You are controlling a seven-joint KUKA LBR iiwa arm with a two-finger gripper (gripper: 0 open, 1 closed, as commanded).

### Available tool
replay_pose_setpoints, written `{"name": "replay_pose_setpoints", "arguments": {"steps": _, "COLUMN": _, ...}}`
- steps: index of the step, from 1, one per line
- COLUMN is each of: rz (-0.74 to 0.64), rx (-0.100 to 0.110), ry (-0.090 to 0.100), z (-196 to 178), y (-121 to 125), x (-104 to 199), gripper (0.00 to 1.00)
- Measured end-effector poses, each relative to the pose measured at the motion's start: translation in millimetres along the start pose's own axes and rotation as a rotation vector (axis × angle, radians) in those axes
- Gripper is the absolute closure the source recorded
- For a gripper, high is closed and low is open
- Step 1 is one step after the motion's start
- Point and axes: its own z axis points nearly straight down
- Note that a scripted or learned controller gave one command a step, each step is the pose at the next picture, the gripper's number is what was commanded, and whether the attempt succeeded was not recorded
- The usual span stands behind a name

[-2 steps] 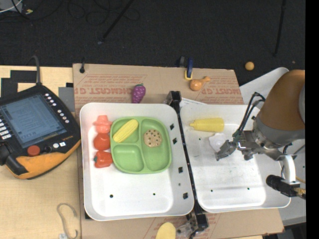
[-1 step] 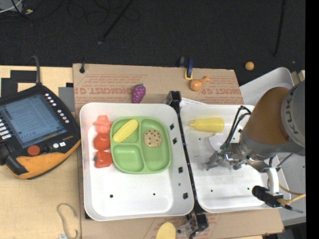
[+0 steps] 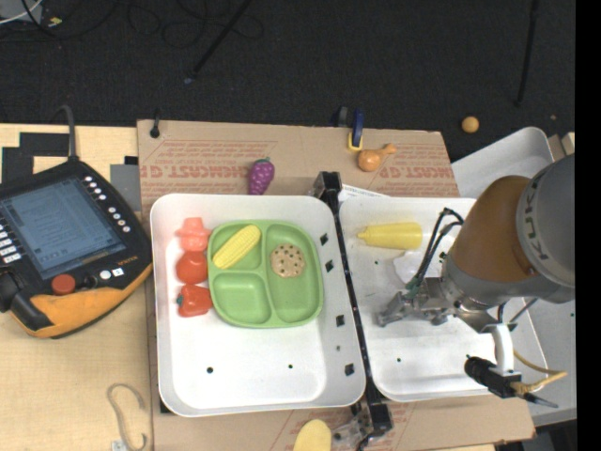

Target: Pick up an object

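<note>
My gripper (image 3: 402, 310) is low over the floor of the right bin (image 3: 423, 383), left of its middle, under the grey arm with its orange band (image 3: 498, 238). A yellow banana-like toy (image 3: 390, 236) lies near the bin's back wall, well apart from the gripper. A pale crumpled thing (image 3: 409, 269) rests just behind the gripper. Nothing visibly sits in the gripper. The left bin (image 3: 244, 374) holds a green divided plate (image 3: 254, 303).
On the green plate lie a yellow corn cob (image 3: 234, 245) and a cookie (image 3: 287, 261). Red and orange toys (image 3: 192, 269) sit to its left. Purple grapes (image 3: 261, 175) and an orange pear (image 3: 373, 158) rest on the cardboard behind. A teach pendant (image 3: 66, 242) lies far left.
</note>
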Motion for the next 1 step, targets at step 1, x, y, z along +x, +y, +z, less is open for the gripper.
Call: {"name": "replay_pose_setpoints", "arguments": {"steps": 1, "rz": 0.007, "rx": -0.001, "ry": 0.000, "z": -11.8, "y": -0.1, "x": -2.1, "gripper": 1.00}}
